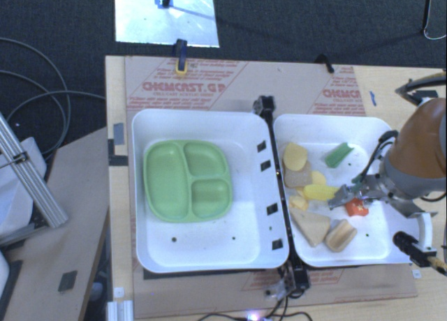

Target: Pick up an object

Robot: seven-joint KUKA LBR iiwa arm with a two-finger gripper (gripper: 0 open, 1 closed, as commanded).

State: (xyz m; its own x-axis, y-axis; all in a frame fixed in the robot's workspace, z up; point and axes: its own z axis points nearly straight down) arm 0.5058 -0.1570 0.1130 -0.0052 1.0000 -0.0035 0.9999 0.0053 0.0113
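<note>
1. You have the gripper low in the right bin, at centre right of the frame, its tip just beside the yellow piece and the red piece
2. You cannot tell from this view whether the jaws are open or closed; nothing shows between them
3. Your nearest targets are those two pieces; the green block lies above them, the bread slice and roll below
4. Pick one thing only, and centre the jaws over it before closing
5. Judged from the crowding, neighbours may get nudged, so come straight down
6. Leave the green tray in the left bin alone
</note>
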